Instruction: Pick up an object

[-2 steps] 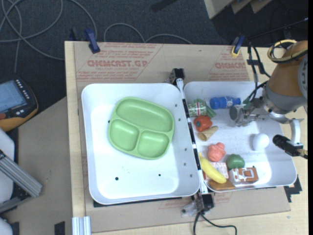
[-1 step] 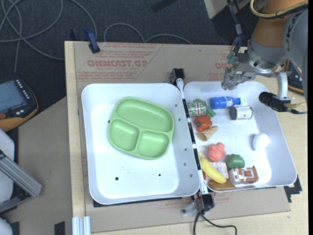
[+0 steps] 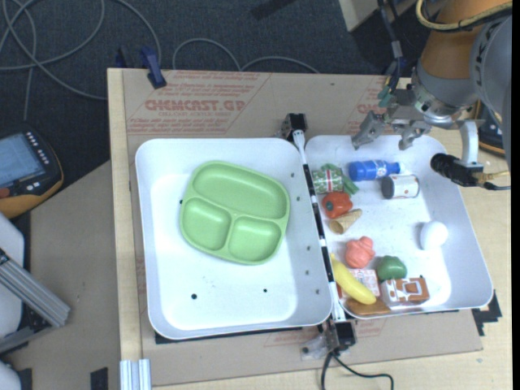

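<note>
Hovering open, empty: end effector (image 3: 387, 130)

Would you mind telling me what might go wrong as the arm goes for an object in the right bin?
The claw hangs over the bin's far rim; descending there, it may strike the wall. The blue bottle and the small cylinder lie on their sides and could roll away. The banana sits packed among neighbours, so the claw may nudge several.
</note>
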Controlling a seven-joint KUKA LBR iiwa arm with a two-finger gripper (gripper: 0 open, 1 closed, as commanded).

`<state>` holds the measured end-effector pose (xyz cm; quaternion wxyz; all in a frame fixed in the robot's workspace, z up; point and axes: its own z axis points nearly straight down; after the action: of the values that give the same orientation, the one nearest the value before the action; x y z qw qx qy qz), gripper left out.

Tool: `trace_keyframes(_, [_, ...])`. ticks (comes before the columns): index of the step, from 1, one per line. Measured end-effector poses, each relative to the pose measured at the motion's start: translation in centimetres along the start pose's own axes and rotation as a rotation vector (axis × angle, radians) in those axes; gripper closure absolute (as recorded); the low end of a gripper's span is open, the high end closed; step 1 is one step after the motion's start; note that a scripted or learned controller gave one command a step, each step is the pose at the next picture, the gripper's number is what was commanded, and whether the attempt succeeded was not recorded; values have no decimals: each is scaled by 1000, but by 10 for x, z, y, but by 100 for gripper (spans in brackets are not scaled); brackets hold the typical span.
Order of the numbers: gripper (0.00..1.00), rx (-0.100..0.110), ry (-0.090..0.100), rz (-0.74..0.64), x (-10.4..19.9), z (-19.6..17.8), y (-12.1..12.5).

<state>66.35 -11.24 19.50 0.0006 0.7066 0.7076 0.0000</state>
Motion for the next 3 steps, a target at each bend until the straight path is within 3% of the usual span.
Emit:
trace_keyframes(1, [0, 1, -1, 2, -60, 81, 3])
trace_keyframes(2, [0, 2, 0, 1, -57, 106, -42])
trace_keyframes(3, [0, 2, 1, 2, -60, 67, -88])
